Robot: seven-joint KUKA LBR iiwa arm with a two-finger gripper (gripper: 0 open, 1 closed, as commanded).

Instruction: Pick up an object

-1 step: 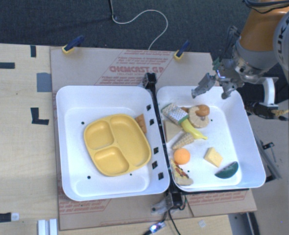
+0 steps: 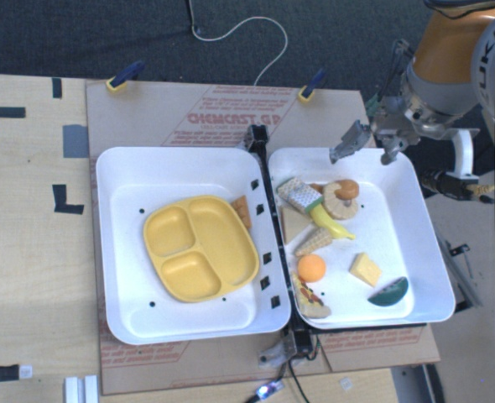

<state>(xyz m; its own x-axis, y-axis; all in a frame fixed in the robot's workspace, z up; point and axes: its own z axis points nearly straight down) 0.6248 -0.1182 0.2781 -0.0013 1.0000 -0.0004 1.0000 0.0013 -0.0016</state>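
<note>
My gripper (image 2: 367,148) hangs open above the far edge of the right bin (image 2: 422,225), its two fingers spread with nothing between them. Below it in that bin lie a round tan pastry (image 2: 341,198), a yellow banana (image 2: 331,222), a grey-and-white striped item (image 2: 297,195), a waffle cone piece (image 2: 313,242), an orange ball (image 2: 312,268), a yellow cheese wedge (image 2: 366,269), a dark green slice (image 2: 389,292) and a small tan toy (image 2: 313,300) at the near left corner.
The left bin (image 2: 122,225) holds a yellow three-compartment tray (image 2: 200,247) with an orange-brown item (image 2: 242,211) at its right rim. Black clips (image 2: 269,225) join the bins. A white cable (image 2: 231,30) loops beyond the cardboard. The arm's orange band (image 2: 450,44) stands at upper right.
</note>
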